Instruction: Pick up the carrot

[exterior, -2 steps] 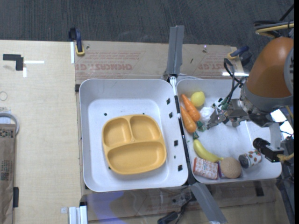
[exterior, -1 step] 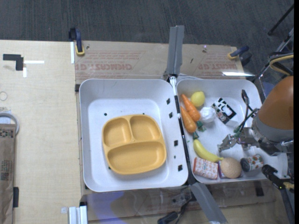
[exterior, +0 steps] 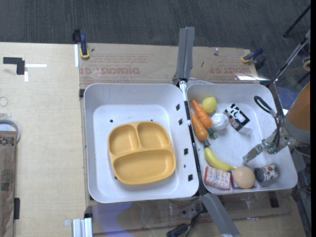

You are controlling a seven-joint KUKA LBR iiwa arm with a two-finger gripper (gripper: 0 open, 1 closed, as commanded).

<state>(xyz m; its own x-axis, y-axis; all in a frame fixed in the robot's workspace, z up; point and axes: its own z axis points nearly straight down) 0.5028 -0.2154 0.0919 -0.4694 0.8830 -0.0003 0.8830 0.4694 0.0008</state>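
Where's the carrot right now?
The carrot lies in the right bin, against its left wall near the far end, just left of the lemon and above the banana.

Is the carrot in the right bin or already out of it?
In. The carrot lies flat in the right bin, near its left wall, beside the lemon.

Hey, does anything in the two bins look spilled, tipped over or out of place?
Nothing stands out. The yellow divided plate sits flat in the left bin. The right bin holds two carrots, a lemon, a banana and other items, loosely grouped.
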